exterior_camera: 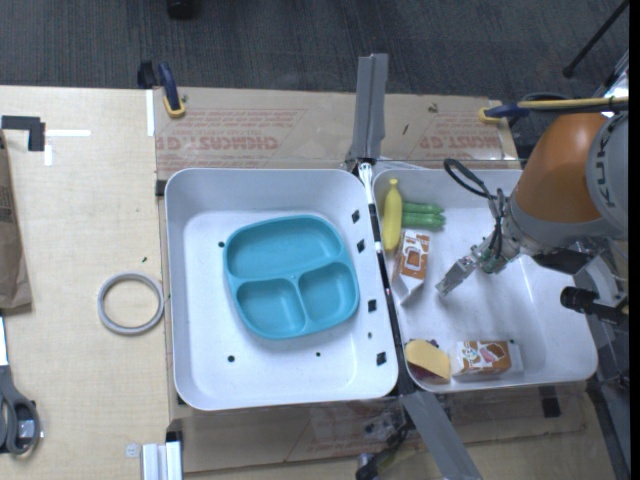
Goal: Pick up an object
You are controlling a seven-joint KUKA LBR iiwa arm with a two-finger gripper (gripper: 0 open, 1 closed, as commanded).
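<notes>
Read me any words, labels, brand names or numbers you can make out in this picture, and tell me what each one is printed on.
Red print on the cardboard sheet behind the bins: mirrored or upside down, too blurred to read.
Small packet in the right bin: label too small to read.
Wrapped packet at that bin's near edge: print too small to read.
Letters on the arm at the right edge: cut off, unreadable.

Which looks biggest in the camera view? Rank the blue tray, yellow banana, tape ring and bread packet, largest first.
1. blue tray, by far.
2. tape ring.
3. yellow banana and bread packet: too close in apparent size to rank; the banana is longer, the packet wider.
</notes>
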